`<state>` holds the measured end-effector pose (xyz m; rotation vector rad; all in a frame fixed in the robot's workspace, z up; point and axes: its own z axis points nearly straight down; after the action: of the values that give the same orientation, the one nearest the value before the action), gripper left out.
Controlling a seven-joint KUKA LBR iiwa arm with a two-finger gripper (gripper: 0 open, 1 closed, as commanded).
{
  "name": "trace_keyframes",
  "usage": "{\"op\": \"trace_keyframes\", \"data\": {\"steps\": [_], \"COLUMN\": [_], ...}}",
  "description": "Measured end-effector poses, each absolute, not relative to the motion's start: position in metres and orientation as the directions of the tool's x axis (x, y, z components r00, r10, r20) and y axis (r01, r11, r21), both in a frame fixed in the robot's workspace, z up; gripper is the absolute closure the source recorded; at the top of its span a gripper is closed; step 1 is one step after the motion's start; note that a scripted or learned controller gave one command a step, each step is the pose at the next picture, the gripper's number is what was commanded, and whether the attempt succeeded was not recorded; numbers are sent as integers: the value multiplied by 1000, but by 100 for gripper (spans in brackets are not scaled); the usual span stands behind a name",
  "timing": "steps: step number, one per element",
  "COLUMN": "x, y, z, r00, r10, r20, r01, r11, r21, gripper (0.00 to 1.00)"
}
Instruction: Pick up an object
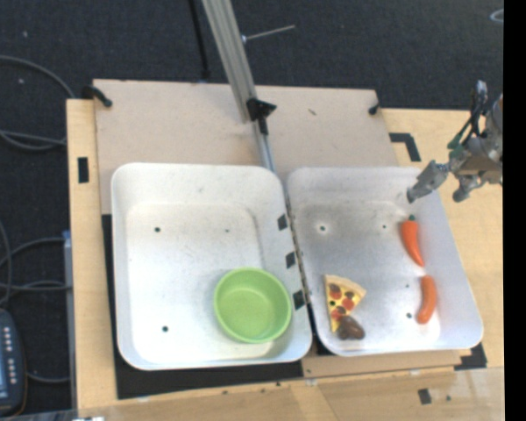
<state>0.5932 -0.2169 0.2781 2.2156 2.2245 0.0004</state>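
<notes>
- Four loose things are spread over the two bins: a green bowl (pixel 252 303) in the left bin (pixel 158 200), and a pizza slice (pixel 343 305), a carrot (pixel 411 241) and a sausage (pixel 427 299) in the right bin (pixel 351 209).
- The hand (pixel 447 182) is seen at the right bin's upper right corner, above the rim; two fingers (pixel 423 182) appear spread apart with nothing between them, so it is judged released and empty.
- The carrot is judged the natural target, since it lies nearest, just below the hand, near the right wall.
- The fingers should be turned so that the carrot's narrow width is spanned, not its length.
- Care is called for at the wall: one finger could be blocked by the rim if the descent is made too far to the right.
- The descent should be centred on the carrot's middle, since a grasp near a tapered end could let it be squeezed out.
- The sausage lies close below; it should be left undisturbed.
- The worktop (pixel 202 121) beyond the bins need not be crossed.
</notes>
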Motion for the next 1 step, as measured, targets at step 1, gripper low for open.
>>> {"op": "trace_keyframes", "data": {"steps": [1], "x": [593], "y": [-217], "z": [278], "r00": [-4], "r10": [1000], "r20": [-2], "r01": [1000], "r11": [4], "r21": [1], "gripper": [0]}}
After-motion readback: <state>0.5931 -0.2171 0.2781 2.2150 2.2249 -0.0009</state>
